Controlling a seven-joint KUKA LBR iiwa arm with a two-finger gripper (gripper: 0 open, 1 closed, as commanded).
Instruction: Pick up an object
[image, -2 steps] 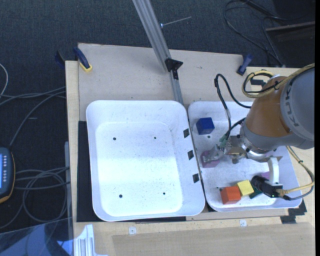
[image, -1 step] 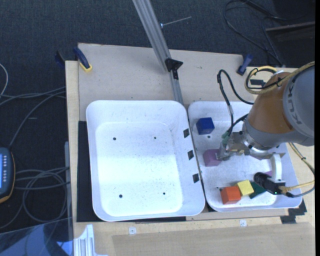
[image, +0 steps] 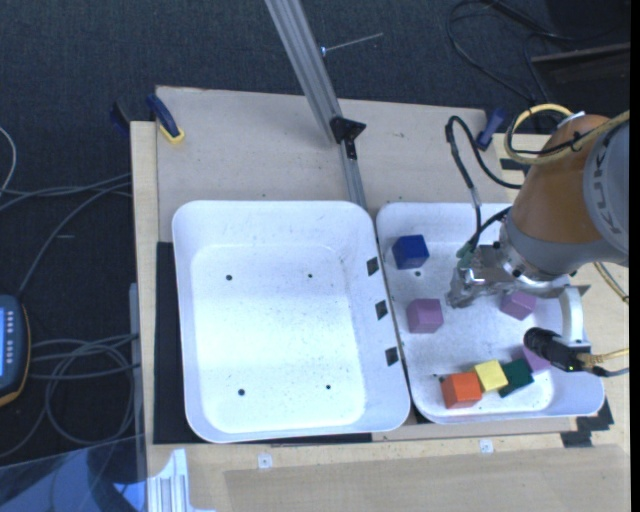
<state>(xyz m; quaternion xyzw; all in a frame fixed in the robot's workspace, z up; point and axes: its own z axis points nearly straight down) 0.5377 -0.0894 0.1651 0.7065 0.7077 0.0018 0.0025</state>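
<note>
The right bin (image: 440, 215) holds several small blocks. A blue cube (image: 410, 250) lies near its back left. A purple cube (image: 426, 315) sits in the middle left. Another purple block (image: 519, 304) is partly covered by the arm. Along the front wall are an orange cube (image: 461, 389), a yellow cube (image: 491, 375) and a green cube (image: 517, 376). My gripper (image: 464, 288) hangs over the bin's middle, just right of the purple cube and below the blue one. Nothing shows between its fingers.
The left bin (image: 270, 320) lies beside the right one. A metal pole (image: 315, 75) slants across the back of the bench. Black cables (image: 462, 155) loop near the arm at the back right. A blue clamp (image: 165, 118) sits at the bench's back left corner.
</note>
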